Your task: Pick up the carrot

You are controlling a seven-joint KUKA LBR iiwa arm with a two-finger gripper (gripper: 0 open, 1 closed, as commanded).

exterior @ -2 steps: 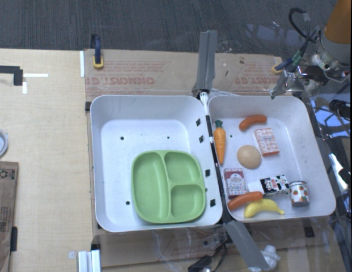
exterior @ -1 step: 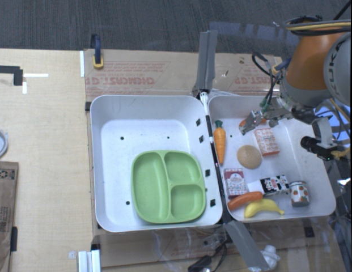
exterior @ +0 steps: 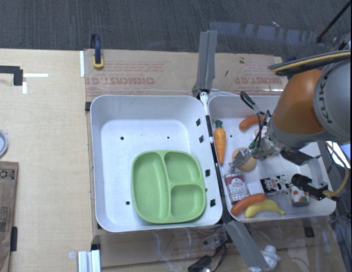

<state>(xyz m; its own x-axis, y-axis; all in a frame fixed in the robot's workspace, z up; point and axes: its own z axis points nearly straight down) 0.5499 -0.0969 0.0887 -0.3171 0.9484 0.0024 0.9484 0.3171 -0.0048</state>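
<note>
The gripper (exterior: 242,162) hangs low in the right bin (exterior: 326,208), over a small round tan item (exterior: 246,158); whether its jaws are parted I cannot tell. The carrot (exterior: 220,141) lies just left of it, along the wall. Further left, a green divided plate (exterior: 168,186) sits in the left bin (exterior: 107,152) on the pale wooden bench (exterior: 39,129).

1 arm (exterior: 312,103) enters from right edge of the view, grey links with a big orange band above the wrist, bulk in upper right. Wrist angles down and left toward the gripper (exterior: 244,160), which sits low, pointing left-down. Gripper small and dark, partly cluttered; state of the jaws can't be made out.
</note>
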